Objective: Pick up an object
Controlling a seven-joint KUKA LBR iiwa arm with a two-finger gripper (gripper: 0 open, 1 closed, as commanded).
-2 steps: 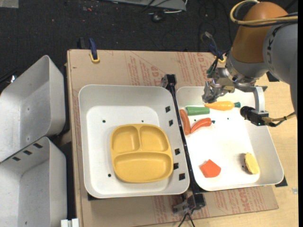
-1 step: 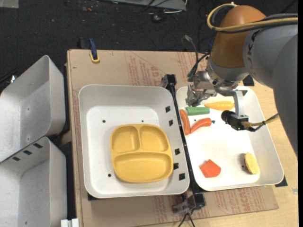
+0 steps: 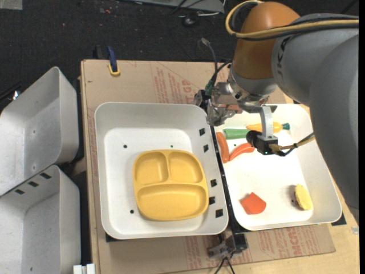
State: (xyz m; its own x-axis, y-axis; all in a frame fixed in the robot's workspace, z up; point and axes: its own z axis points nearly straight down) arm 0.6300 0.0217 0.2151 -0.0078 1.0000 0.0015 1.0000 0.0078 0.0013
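Grey arm (image 3: 319, 56) fills the upper right. Its gripper (image 3: 219, 112) hangs where left bin (image 3: 108, 153) meets right bin (image 3: 285, 176); open or closed, I cannot tell. The red print on the cardboard (image 3: 171, 81) is unreadable. Yellow plate (image 3: 170, 184) lies centre-left, red wedge (image 3: 253, 203) lower right.

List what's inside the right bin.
An orange wedge, yellow lump, green stick, orange strips and a yellow-teal piece lie in the bin. The arm covers its far side; whatever lies under there is hidden.
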